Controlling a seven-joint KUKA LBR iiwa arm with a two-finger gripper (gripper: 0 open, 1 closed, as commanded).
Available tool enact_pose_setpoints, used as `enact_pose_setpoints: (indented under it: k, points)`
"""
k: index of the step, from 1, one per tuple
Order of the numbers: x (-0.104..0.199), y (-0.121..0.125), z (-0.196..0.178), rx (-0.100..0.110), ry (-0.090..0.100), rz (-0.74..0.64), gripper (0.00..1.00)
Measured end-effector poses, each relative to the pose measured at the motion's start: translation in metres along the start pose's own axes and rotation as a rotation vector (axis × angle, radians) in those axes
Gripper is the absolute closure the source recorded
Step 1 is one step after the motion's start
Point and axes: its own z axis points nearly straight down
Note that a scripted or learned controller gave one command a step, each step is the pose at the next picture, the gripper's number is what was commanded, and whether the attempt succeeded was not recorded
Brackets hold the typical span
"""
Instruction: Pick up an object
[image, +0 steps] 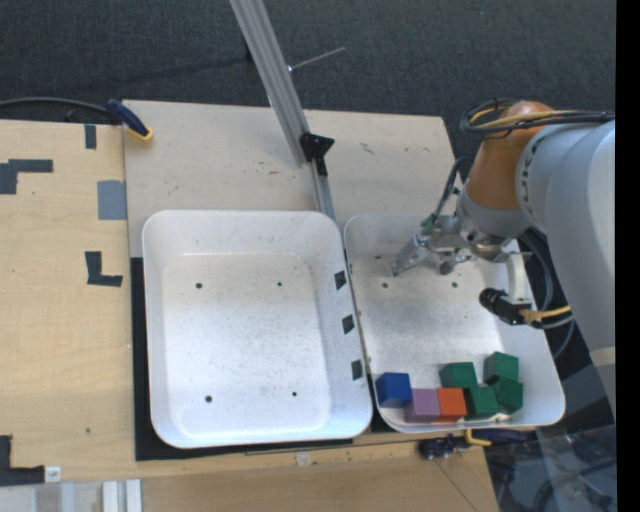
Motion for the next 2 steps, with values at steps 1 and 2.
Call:
enact_pose_setpoints:
  k: [1,2]
  points:
    - [0.001,0.000,-0.010,0.000,0.000,-0.001,1.00]
    - [-0.009,0.002,-0.065,-0.007,0.000,0.000,1.00]
